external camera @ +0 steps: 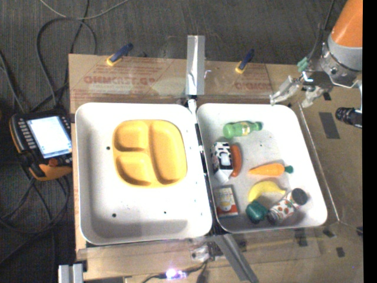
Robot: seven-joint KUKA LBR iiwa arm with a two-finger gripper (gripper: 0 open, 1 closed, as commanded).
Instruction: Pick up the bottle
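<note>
A green bottle [241, 128] with a yellow-green label lies on its side near the back of the right bin [309, 158], its cap pointing right. My gripper [288, 98] hangs above the bin's back right corner, up and to the right of the bottle and well apart from it. Its fingers are spread open with nothing between them.
The right bin also holds a carrot [270, 170], a banana [266, 189], a red sausage [235, 159], a black-and-white toy [222, 155], a small carton [225, 200], a dark green piece [255, 211] and a black-capped jar [287, 206]. A yellow divided tray [150, 152] lies in the left bin [94, 211].
</note>
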